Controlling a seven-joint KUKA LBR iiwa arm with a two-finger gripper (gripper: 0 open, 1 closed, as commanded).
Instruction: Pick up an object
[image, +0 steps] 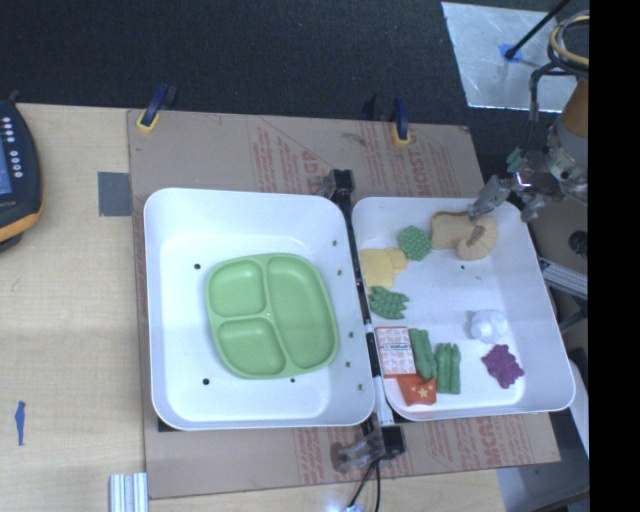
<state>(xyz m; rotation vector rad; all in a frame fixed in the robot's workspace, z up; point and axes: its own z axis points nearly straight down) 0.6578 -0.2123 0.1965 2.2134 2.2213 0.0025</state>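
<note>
End effector (497, 197) poised at the far corner of the right bin (545, 300), above a tan bread-like piece (462, 234).
Whether it is released or clenched I cannot tell. To do well, it should descend straight over the tan piece, staying clear of the bin wall and the green leafy toy (413, 241) just beside it, then close and lift.

The arm (570, 140) reaches in from the right at the upper edge, its end effector (492, 200) angled down and leftward, low and slightly tilted.
</note>
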